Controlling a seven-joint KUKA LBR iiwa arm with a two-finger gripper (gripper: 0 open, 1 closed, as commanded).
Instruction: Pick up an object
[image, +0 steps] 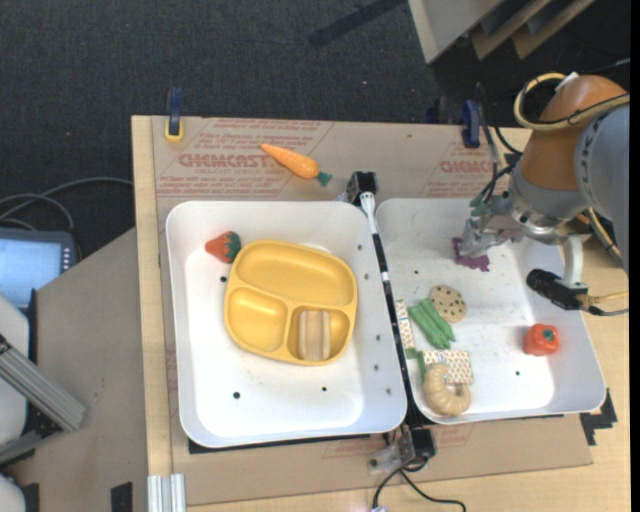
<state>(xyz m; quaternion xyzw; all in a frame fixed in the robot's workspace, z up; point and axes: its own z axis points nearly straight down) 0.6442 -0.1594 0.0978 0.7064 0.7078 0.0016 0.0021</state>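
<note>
My gripper (479, 236) is low over the back of the right bin (580, 390), hanging from the grey arm with the orange band that comes in from the right. Right under its tip lies a small purple thing (473, 258), touching or nearly touching the gripper; I cannot see it held. Further forward in the same bin are a speckled cookie (446, 301), green bean pods (431, 322), a pale ring-shaped pastry (446, 392) and a red tomato (541, 339).
The left bin (200, 400) holds a yellow divided plate (290, 298) with a pale piece in one compartment, and a strawberry (223, 246). A carrot (291, 160) lies on the cardboard behind the bins. A black-headed brush (366, 195) rests along the gap between them.
</note>
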